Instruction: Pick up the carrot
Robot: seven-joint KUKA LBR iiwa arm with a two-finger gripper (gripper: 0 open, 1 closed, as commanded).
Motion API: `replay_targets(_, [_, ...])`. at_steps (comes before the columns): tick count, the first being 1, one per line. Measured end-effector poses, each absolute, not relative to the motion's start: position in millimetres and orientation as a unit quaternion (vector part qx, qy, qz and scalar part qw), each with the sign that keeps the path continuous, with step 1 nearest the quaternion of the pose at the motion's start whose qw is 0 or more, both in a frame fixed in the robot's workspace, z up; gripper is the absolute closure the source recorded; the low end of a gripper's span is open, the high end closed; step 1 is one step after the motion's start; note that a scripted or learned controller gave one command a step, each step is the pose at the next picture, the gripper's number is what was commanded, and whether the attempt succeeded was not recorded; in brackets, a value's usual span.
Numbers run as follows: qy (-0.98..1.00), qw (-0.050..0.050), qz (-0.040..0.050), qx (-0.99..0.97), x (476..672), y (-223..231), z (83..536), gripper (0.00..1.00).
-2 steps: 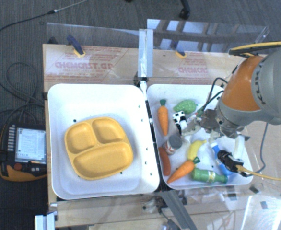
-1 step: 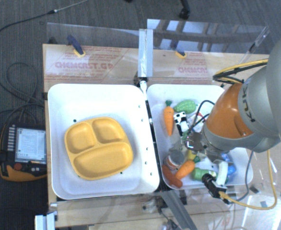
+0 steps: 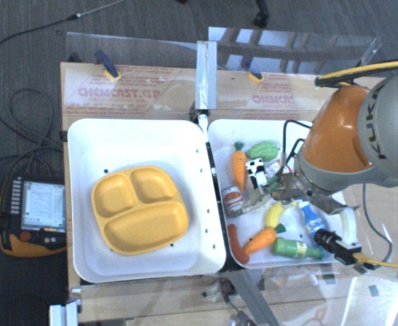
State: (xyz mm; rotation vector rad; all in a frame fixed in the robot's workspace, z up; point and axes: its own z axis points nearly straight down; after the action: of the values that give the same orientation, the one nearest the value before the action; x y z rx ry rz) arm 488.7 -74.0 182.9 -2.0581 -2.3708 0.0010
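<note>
Grey carpet and trailing cables surround a worktop (image 3: 138, 94) carrying two shallow white bins side by side. Left bin (image 3: 83, 141) holds a yellow divided plate (image 3: 140, 209), lying flat and well apart from everything the arm works among. Right bin (image 3: 219, 138) is crowded with toy groceries, apparently scattered loose so the arm must single one out.

Two carrots lie there. One carrot (image 3: 239, 168) lies along the bin's left wall, green top pointing to the far edge, just beside a green leafy item (image 3: 263, 150) and a black-and-white piece (image 3: 256, 168). A second carrot (image 3: 261, 240) lies tilted near the front edge, between a red sausage (image 3: 234, 243) and a green bottle (image 3: 297, 249), with a yellow piece (image 3: 274, 215) just above it. A small can (image 3: 232, 199) sits by the wall between the two carrots.

Reaching in from the right, the arm's orange wrist hangs over the bin's middle. Its gripper (image 3: 267, 190) is low among the items, near the upper carrot but apart from it; whether its jaws are spread or closed cannot be told, and no carrot is seen in its grasp.
</note>
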Motion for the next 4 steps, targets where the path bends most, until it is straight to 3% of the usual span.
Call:
replay_targets(1, [-0.717, 0.0, 0.002, -0.697, 619.7, -46.9, 182.7, 0.0])
replay_targets(2, [-0.776, -0.001, 0.0017, -0.631, 629.0, -100.5, 186.4, 0.0])
replay_targets(3, [-0.827, -0.014, -0.0066, -0.561, 655.1, -102.9, 121.0, 0.0])
replay_targets(4, [-0.857, -0.007, -0.0012, -0.516, 620.2, -110.1, 90.1, 0.0])
